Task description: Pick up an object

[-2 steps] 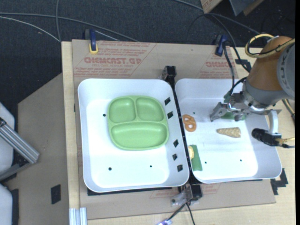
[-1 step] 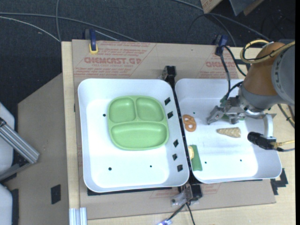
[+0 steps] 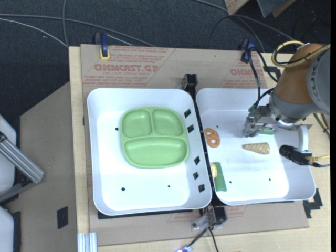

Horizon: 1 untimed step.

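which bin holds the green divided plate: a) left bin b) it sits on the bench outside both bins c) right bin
a: the green divided plate lies flat inside the left bin, while the right bin holds the pretzel and other small items.

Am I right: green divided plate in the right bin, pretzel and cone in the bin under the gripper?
Not quite. The camera view shows the green divided plate in the left bin. The pretzel and cone lie in the right bin, by the gripper.
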Available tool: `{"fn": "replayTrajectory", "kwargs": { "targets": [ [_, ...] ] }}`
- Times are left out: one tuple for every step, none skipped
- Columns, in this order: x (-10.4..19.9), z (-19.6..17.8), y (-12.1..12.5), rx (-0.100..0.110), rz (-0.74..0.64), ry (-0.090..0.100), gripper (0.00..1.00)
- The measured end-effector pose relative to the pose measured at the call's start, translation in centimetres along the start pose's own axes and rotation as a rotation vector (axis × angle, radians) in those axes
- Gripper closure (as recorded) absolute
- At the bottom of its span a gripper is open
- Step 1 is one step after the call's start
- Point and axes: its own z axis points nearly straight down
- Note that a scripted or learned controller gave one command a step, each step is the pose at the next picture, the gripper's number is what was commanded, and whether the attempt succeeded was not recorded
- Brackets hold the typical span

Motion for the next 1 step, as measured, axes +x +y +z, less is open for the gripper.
{"fn": "replayTrajectory", "kwargs": {
  "targets": [
    [0.42,-6.39,-0.04,-0.007,-0.002,-0.003,1.0]
  ]
}}
